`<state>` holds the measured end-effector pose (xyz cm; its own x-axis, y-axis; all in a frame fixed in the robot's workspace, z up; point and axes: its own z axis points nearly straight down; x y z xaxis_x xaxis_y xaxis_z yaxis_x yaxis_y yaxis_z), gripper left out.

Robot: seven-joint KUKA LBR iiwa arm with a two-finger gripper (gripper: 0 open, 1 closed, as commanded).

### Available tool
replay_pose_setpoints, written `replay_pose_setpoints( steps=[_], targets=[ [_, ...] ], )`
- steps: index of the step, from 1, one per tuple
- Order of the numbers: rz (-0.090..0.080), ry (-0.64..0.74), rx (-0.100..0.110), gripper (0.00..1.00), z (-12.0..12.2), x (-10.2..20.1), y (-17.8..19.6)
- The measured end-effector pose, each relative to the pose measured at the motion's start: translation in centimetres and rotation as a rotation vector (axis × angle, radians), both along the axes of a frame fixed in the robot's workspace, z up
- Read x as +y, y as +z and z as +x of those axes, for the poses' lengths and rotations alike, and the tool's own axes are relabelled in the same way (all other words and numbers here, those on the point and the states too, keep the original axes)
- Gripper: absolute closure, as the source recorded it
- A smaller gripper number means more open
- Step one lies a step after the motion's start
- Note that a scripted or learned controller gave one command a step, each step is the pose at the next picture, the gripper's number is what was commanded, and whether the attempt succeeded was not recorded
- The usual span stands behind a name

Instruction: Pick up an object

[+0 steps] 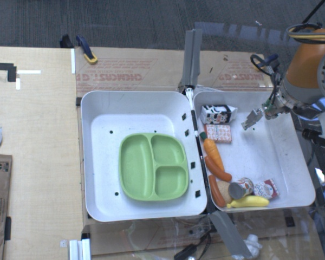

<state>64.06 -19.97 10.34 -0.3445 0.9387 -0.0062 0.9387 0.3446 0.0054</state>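
Camera view | hand above right bin | carrot lower-left, apart

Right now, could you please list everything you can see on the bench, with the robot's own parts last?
left bin: 1, white, bench centre
divided plate: 1, green, in left bin
right bin: 1, white, beside left bin
small carton: 1, black-and-white, right bin far corner
packet: 1, pink, below carton
carrot: 1, orange, along left wall
sausage: 1, red-orange, near corner
can: 1, grey, near edge
banana: 1, yellow, near edge
wrapper: 1, red-white, beside can
clamp: 1, blue-yellow, far cardboard
arm: 1, grey-orange, right
end effector: 1, grey, over right bin
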Motion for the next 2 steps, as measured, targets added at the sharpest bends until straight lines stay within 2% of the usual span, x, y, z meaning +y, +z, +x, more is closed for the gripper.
replay_pose_setpoints(
  steps=[1,2],
  targets=[
    [0.001,-0.024,0.009,0.0,1.75,6.43,-1.08],
    [0.0,-0.022,0.011,1.0,1.75,6.4,-0.1]
  ],
)
